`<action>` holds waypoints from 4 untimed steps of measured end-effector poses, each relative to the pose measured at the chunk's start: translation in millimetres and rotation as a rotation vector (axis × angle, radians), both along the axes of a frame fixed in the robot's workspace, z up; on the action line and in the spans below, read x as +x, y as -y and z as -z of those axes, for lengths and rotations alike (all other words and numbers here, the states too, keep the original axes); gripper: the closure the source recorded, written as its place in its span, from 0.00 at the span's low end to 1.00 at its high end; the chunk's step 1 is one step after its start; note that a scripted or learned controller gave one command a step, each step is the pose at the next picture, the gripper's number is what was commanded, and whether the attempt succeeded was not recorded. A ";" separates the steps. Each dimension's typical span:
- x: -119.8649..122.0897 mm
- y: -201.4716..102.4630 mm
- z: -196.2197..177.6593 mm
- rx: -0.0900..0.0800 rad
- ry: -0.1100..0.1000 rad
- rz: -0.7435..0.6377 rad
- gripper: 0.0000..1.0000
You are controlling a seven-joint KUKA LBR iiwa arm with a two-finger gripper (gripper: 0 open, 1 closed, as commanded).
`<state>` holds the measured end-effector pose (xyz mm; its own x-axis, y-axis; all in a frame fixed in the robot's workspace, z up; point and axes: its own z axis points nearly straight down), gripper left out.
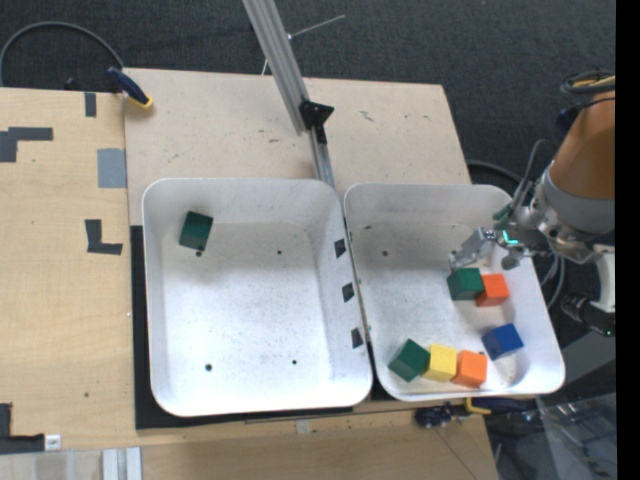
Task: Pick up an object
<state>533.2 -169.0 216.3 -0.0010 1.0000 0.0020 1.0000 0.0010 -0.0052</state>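
Now over right bin (400, 208): gripper (478, 253) above green cube (465, 285)
Grip state: cannot tell. Orange cube (493, 289) touches green; descent may snag both, or nudge them

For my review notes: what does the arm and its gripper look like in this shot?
The arm comes in from the view's right: a rounded orange band above a grey wrist section. Below that sits lighter grey and white hardware, with a small teal-green glint near the wrist. The gripper is a small silvery-grey metal piece ending in thin fingers. Dark cables loop near the arm at the right.
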 end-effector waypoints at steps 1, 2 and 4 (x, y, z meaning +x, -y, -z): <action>0.9 0.1 -1.8 -0.001 0.004 -0.001 0.00; -10.4 -3.3 53.3 -0.001 -0.002 0.000 0.00; -14.6 2.3 126.2 -0.002 0.000 0.000 0.00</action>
<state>518.6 -171.3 90.1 -0.0012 1.0000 0.0001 1.0000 0.0012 -0.0047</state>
